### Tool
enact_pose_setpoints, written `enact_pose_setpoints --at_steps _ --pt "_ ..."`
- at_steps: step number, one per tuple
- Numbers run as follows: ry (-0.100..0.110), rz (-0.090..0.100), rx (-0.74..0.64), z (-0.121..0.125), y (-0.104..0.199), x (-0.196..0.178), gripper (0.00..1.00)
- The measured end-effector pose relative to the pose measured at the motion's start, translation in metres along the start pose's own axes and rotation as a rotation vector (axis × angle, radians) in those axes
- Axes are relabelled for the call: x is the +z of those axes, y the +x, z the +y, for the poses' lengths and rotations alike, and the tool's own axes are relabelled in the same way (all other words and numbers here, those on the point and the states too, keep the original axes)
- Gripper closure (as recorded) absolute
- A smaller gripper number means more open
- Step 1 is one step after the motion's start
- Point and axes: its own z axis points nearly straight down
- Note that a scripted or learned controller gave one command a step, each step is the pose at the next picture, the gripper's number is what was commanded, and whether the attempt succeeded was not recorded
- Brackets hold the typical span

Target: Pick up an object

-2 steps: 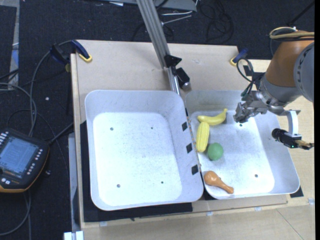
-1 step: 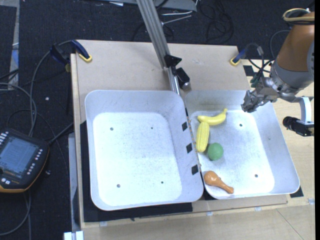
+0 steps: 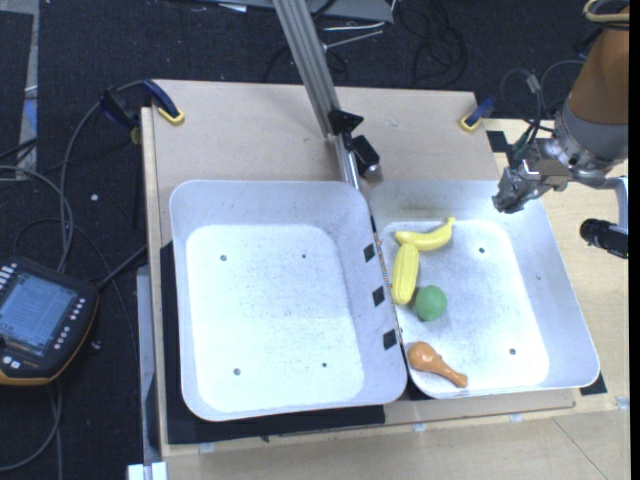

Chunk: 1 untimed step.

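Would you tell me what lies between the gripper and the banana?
Bare white floor of the right bin separates the gripper from the banana, seen from above.

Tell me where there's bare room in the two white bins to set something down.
The left white bin has a bare floor throughout. In the right white bin, the right half, between the round green ball and the far rim, is free. Its left side is crowded: yellow banana, yellow corn cob, ball and orange gourd-shaped toy.
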Motion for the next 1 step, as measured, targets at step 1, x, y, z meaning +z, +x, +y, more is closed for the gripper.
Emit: enact_pose_setpoints --at_steps 1 --pt "0.003 0.002 -0.004 0.0017 0.0497 0.0005 1.00"
